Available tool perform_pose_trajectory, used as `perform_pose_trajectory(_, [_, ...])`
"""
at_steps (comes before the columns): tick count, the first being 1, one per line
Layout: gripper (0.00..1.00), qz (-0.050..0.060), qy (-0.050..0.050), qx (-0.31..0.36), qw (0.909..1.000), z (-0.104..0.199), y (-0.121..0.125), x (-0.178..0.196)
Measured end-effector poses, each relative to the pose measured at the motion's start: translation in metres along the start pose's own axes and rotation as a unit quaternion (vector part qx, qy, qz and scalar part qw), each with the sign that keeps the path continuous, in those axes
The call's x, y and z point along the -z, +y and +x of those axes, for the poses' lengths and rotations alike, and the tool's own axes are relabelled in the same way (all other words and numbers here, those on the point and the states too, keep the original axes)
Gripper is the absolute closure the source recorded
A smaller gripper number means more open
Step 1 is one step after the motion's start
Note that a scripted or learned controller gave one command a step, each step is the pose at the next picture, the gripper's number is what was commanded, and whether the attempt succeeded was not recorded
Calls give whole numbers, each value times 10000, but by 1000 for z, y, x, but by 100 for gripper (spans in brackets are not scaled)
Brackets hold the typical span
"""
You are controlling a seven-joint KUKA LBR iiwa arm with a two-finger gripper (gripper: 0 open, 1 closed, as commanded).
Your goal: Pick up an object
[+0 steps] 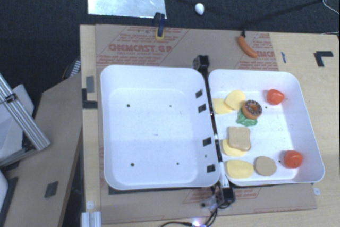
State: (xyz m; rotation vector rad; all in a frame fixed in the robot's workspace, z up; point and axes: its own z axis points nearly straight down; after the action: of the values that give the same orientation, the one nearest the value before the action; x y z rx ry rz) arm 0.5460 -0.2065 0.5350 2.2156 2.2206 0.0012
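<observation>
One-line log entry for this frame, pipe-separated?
phase: pre-grasp | right bin: food toys incl. two tomatoes, bread slice, donut | left bin | hot dog on bench

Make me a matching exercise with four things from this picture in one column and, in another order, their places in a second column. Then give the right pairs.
Things:
1. bread slice
2. doughnut
3. orange sausage
4. round tan piece

Places:
A. on the cardboard, outside the bins, beyond the right bin
B. near the front edge of the right bin, between a yellow piece and a red one
C. on top of a green piece
D. middle of the right bin, partly over a yellow piece

Pairs: 1-D, 2-C, 3-A, 4-B
</observation>
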Motion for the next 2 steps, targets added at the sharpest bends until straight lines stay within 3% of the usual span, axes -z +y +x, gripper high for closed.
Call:
perform_pose_trajectory(1, [100, 3, 8, 11, 10000, 24, -60, -16])
perform_pose_trajectory(2, [100, -6, 1, 14, 10000, 9, -9, 1])
